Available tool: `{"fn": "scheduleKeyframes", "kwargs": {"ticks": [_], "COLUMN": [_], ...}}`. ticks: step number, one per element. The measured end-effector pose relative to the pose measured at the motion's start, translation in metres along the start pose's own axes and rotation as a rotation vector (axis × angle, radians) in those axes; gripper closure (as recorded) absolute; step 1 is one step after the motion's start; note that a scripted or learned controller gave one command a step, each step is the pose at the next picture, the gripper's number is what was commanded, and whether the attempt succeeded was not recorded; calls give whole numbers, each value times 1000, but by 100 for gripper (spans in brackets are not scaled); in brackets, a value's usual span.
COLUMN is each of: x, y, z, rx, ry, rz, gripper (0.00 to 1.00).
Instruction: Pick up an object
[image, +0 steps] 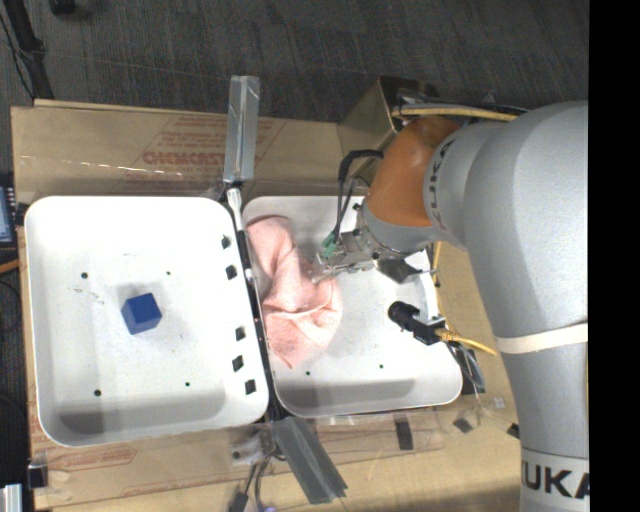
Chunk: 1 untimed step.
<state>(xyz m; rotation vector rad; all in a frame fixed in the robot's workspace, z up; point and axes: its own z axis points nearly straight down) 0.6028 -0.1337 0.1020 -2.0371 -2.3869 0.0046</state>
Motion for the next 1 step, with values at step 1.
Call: {"fn": "scheduleKeyframes", "kwargs": {"ticks": [1], "x": [73], "y": [29], "z": [-90], "rx": [-3], "ry": [-2], "rz": [-249], "gripper": [100]}}
